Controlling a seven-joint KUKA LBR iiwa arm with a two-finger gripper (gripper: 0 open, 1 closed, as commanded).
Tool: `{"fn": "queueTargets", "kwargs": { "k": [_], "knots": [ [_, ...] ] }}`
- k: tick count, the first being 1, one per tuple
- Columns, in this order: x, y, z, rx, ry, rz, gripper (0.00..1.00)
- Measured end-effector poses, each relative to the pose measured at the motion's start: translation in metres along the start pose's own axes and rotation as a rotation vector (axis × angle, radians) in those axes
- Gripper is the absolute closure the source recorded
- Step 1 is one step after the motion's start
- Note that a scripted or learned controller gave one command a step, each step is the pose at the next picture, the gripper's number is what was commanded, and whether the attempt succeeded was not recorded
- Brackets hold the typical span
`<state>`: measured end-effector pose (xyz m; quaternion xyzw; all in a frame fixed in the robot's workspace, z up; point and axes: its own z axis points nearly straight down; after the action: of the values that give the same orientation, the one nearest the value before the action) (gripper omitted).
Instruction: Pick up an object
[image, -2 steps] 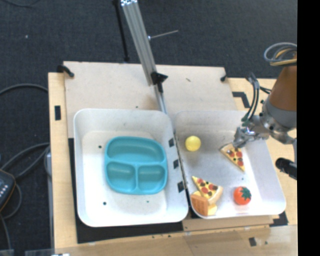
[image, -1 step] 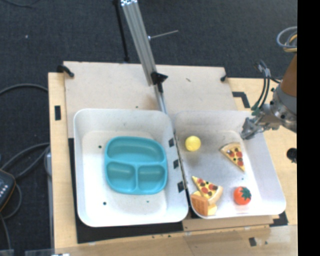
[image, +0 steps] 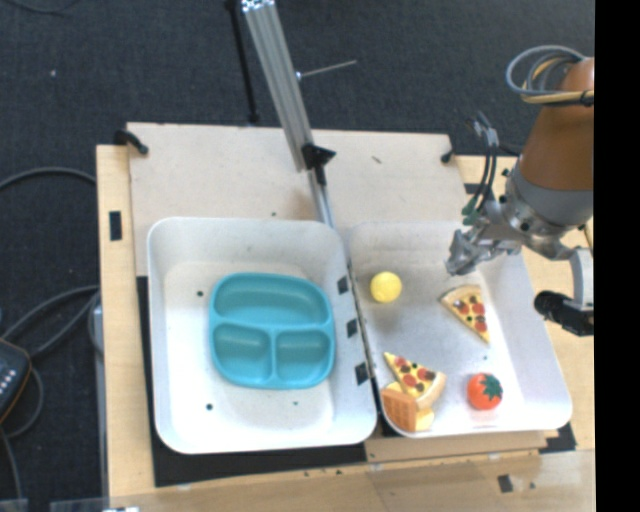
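Observation:
In the right bin (image: 530, 385) lie a yellow ball (image: 386, 287) near its left wall, a pizza slice (image: 468, 311) toward the right, a second pizza slice (image: 413, 377) on a tan wedge at the front, and a red tomato (image: 484, 391) at the front right. My gripper (image: 459, 260) hangs over the bin's back right part, just above and behind the right pizza slice. Nothing shows between its tips.
The left bin (image: 175, 400) holds a teal divided plate (image: 270, 329). A slanted metal pole (image: 285, 85) rises from the back between the bins. Black clips sit along the divider between the bins.

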<state>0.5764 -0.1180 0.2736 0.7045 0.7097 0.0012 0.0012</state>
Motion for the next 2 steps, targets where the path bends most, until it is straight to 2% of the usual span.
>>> {"fn": "queueTargets", "kwargs": {
  "k": [1,2],
  "knots": [
    [0.041,0.012,0.01,0.004,0.001,0.001,1.0],
    [0.094,0.02,0.007,0.002,0.001,0.0,1.0]
  ]
}}
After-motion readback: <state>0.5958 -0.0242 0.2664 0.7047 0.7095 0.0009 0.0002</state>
